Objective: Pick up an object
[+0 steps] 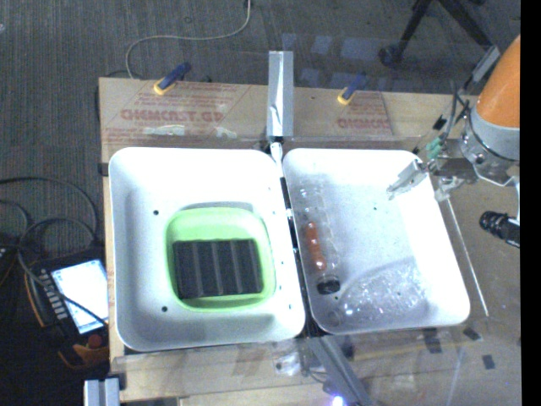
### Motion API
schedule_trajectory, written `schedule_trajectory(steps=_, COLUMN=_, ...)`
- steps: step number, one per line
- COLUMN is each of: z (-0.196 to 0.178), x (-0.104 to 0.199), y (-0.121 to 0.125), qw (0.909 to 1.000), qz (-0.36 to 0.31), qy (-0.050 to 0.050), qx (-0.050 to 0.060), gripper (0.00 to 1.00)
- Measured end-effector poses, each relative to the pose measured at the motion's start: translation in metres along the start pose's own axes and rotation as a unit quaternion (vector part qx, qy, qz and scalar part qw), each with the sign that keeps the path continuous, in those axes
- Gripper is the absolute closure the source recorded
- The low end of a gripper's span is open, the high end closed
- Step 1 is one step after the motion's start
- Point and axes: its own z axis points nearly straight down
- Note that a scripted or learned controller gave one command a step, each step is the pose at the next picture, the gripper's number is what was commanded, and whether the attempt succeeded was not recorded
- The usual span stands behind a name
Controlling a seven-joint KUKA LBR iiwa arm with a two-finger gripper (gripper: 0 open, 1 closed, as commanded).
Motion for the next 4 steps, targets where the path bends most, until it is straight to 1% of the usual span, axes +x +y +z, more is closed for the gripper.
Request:
schedule_trajectory(steps=1, z=0.035, x=-0.05, y=-0.045, qw=0.9988, qz=0.048, qy=0.0, qx=0.001, gripper=0.0)
schedule_trajectory(steps=2, z=0.035, x=-0.043, y=-0.043, qw=0.9962, qz=-0.087, qy=-0.001, qx=-0.001, gripper=0.0)
schedule_trajectory(steps=3, z=0.045, x=0.012, y=-0.063, qw=0.9913, qz=-0.132, qy=0.0, qx=0.0, gripper=0.0)
schedule_trajectory(steps=4, z=0.16, x=0.048, y=-0.04, qw=0.9861, qz=-0.166, qy=-0.007, qx=-0.004, gripper=0.0)
